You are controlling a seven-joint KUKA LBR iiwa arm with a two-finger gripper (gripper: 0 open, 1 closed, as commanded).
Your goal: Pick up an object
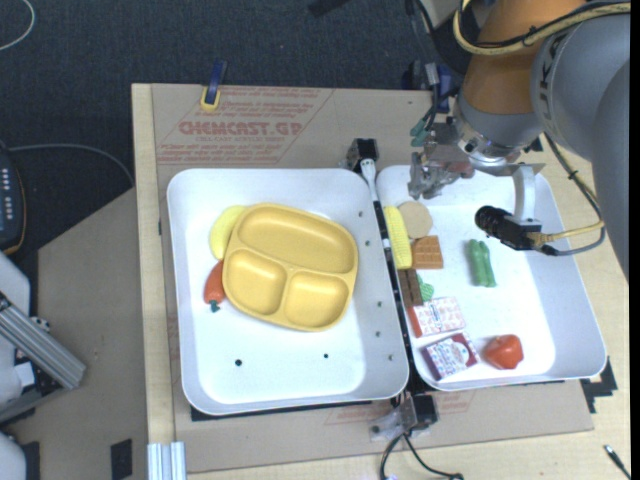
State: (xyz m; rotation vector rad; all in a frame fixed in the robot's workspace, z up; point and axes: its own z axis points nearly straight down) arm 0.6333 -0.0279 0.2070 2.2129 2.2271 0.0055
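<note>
Crowded left edge, open lane through right bin (pixel 560 308).
Corn cob (pixel 398 236), tan disc (pixel 414 216), brown wafer (pixel 427 253) and two red-and-white packets (pixel 443 334) packed along the divider side; green pepper (pixel 482 264) and red tomato (pixel 503 351) well apart, with bare white floor between and toward the right wall. Left bin (pixel 190 268) largely blocked by yellow divided tray (pixel 288 266), banana (pixel 224 228) and carrot (pixel 214 285) just beside it; bare floor near front rim.

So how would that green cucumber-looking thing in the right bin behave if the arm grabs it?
The green piece looks long and rounded, so it may roll or slip sideways when pinched. It looks like stiff toy plastic, probably light. It lies apart from its neighbours, which should ease access.
</note>
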